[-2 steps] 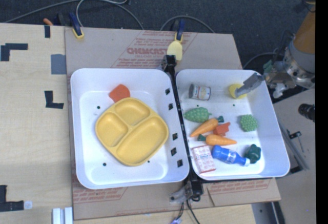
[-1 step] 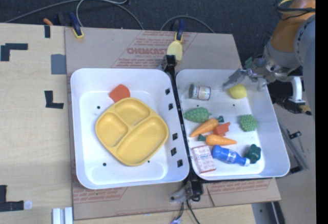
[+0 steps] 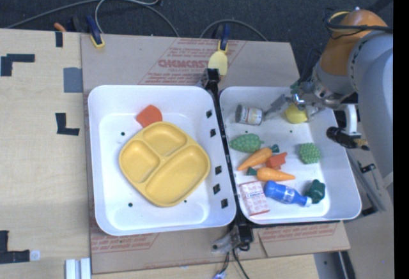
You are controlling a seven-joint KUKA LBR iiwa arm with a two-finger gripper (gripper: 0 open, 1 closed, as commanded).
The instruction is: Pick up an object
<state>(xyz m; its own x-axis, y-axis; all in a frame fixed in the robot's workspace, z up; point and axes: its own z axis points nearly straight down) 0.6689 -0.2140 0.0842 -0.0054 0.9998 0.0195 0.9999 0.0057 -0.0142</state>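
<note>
Camera view looks down on two white bins side by side on a cardboard-covered bench. At the back of the right bin (image 3: 339, 204) the gripper (image 3: 284, 104) reaches in from the right, its fingers pointing left toward a small grey can (image 3: 248, 115) lying on its side. Whether the jaws are apart or together cannot be told from this angle, and nothing shows between them. A yellow lemon-like piece (image 3: 296, 115) sits just under the gripper's body, near the bin's back wall.

Other things in the right bin lie apart from the gripper: a green bumpy vegetable (image 3: 245, 142), two carrots (image 3: 255, 158) (image 3: 275, 175) with a small red piece (image 3: 277, 159) between them, a green ball (image 3: 309, 153), a blue bottle (image 3: 285, 194) on its side, a dark green piece (image 3: 316, 191) at the bottle's right end, and a small red and white packet (image 3: 254, 198) near the front.

The left bin (image 3: 102, 163) holds a yellow divided plate (image 3: 164, 163) and an orange block (image 3: 149, 115) just behind it, touching its rim
</note>
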